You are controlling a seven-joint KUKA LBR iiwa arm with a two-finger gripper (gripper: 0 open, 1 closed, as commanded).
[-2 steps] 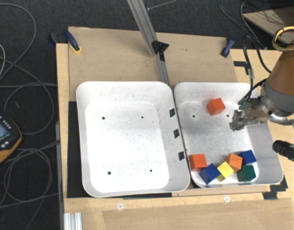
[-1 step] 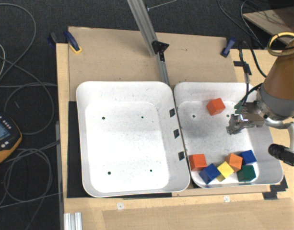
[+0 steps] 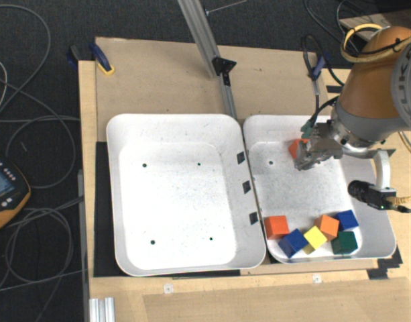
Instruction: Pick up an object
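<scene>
We take the right bin (image 3: 259, 136) as our landmark, since everything that matters sits in it or beside it. Just beside its left wall lies the left bin (image 3: 171, 193), larger in view, the two walls touching along a seam marked by small dark clips.

The arm (image 3: 376, 89) reaches over the right bin's far right corner, its orange band above the wrist, and the gripper (image 3: 304, 159) hangs low over the bin's upper middle. An orange-red block (image 3: 294, 147) shows at the gripper's left side, partly hidden by it. We judge this to be the object being tried for, but we cannot tell whether the jaws stand wide, narrow, or closed on it, nor whether the block is lifted or lying on the floor.

The other blocks crowd the right bin's near edge, likely having slid there: an orange block (image 3: 277, 225) nearest the seam, then a blue block (image 3: 293, 241), a yellow block (image 3: 315, 237), a second orange block (image 3: 329, 225), another blue block (image 3: 348, 219) and a green block (image 3: 344, 243) toward the near right corner. Several touch, leaving little room for fingers between them.

Around the orange-red block the floor is bare on every side, well apart from the walls, so we judge a straight lift has open room.
</scene>
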